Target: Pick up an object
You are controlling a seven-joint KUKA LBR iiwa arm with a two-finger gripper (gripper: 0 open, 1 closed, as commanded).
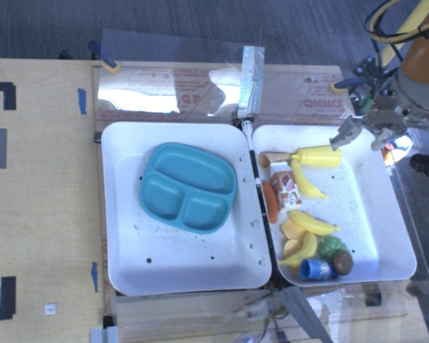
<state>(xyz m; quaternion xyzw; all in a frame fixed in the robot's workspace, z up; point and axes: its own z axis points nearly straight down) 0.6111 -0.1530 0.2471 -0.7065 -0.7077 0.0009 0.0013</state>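
In my right bin (386, 220), toys crowd the left wall: a yellow block (316, 157) lying crosswise near the far edge, a curved banana (309, 184) just below it, an orange carton (287, 190) beside the wall, another banana (313, 224) mid-way, and green broccoli (331, 246), a brown ball (342, 263) and a blue can (316, 269) by the near edge.

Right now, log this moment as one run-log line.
phase: approach | gripper: above right bin back corner, holding nothing seen | nearest: yellow cylinder | left bin: blue tray
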